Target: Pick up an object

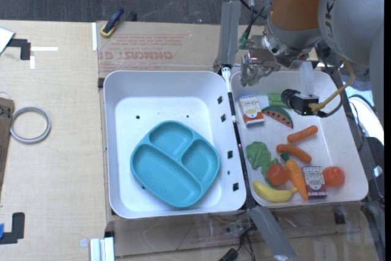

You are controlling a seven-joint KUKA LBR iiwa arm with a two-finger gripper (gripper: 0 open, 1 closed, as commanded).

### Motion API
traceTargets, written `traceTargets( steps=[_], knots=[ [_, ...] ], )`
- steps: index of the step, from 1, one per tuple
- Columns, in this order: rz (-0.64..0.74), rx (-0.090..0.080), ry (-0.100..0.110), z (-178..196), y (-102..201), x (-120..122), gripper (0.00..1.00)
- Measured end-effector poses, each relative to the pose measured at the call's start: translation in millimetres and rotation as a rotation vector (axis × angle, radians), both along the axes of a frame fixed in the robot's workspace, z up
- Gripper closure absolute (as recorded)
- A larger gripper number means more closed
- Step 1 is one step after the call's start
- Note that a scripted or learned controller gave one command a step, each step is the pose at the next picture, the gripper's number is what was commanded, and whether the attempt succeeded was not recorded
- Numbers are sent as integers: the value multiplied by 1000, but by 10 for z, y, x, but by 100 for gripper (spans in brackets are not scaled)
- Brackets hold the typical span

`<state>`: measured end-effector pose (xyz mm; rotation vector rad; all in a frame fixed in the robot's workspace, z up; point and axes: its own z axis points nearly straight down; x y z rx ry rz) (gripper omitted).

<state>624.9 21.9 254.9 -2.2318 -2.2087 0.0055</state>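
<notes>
Camera view from above takes in two white bins side by side on the bench. Left bin (116,131) holds a blue divided plate (175,162), lying flat and turned at an angle. Right bin (354,150) holds the toy food: a small carton (251,110) near the top left, a watermelon slice (278,115) just beside it, a green piece (276,97) above the slice, two orange sausages (297,134) (294,152) near the middle, a green leafy piece (259,154), a tomato (276,173), a carrot (295,176), a banana (273,192) at the front edge, a second small carton (313,181) and an orange (333,176) at the front right. The grey arm with its orange band reaches in from the right, and the gripper (250,73) hangs at the back left corner of the right bin, just above the first carton and apart from it. Whether its jaws are open or closed cannot be told, and nothing can be seen between them. On the wooden board to the left lies a roll of tape (29,124), and a blue-and-yellow tool (112,21) lies on the cardboard behind the bins.
</notes>
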Motion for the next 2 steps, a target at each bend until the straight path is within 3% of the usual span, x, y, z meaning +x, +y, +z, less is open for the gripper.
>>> traceTargets(
  steps=[1, 2],
  knots=[
    [-176, -1, -2, 778, -1395, 341, 100],
    [90, 0, -1, 361, -293, 307, 100]
  ],
)
